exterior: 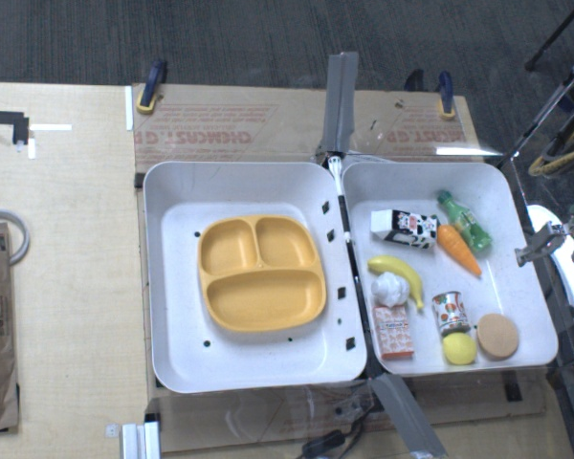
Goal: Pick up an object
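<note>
1. On the bench, two white bins sit side by side: the left bin [158, 285] and the right bin [517, 194]. They rest on a cardboard sheet [239, 127] that clamps [153, 86] pin at its far edge, presumably so nothing slides when the arm pushes.
2. A yellow divided plate [261, 271] lies flat in the middle of the left bin, well apart from everything else.
3. All the loose things that could be picked up lie in the right bin, on the side the arm comes from.
   - Far end: a cow-patterned carton [404, 228], a green bottle [464, 223] and a carrot [457, 247], with the carrot lying just beside the bottle.
   - Middle: a banana [399, 273] curves around a white crumpled wad [389, 290], touching it.
   - Near end: a small box [393, 335], a can [450, 312], a lemon [459, 349] and a tan disc [497, 336]. The lemon sits against the can and just beside the disc.
4. At the right bin's outer rim is a grey metal part that I take to be the gripper [540, 245]. Whether it is spread or closed cannot be told, and nothing is seen held in it.
5. My judgement is that no pick has started. The carton stands a little clear of its neighbours, so it looks the easiest target. The crowded near corner risks a nudge or a double grab.
</note>
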You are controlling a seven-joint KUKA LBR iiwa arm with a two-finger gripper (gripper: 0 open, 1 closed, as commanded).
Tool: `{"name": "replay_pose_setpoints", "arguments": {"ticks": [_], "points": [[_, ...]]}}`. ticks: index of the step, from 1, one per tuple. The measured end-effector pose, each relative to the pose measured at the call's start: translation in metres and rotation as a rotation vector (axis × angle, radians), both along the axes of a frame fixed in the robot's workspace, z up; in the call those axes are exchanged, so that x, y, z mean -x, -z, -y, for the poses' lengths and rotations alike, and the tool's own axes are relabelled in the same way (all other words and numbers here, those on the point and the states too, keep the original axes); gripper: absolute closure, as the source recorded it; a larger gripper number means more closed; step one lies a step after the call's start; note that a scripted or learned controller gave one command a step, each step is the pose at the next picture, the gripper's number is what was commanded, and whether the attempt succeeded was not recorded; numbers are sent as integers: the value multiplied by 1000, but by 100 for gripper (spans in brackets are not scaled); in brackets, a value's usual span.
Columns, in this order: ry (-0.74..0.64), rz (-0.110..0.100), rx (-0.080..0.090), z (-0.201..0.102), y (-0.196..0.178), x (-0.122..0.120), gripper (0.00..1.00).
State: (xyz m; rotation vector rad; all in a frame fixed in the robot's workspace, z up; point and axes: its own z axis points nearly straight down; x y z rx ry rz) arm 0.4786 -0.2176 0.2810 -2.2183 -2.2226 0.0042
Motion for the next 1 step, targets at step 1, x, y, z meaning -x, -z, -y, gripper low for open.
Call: {"name": "replay_pose_setpoints", "arguments": {"ticks": [1], "points": [[-162,0,-1,-72,100,-50,0]]}}
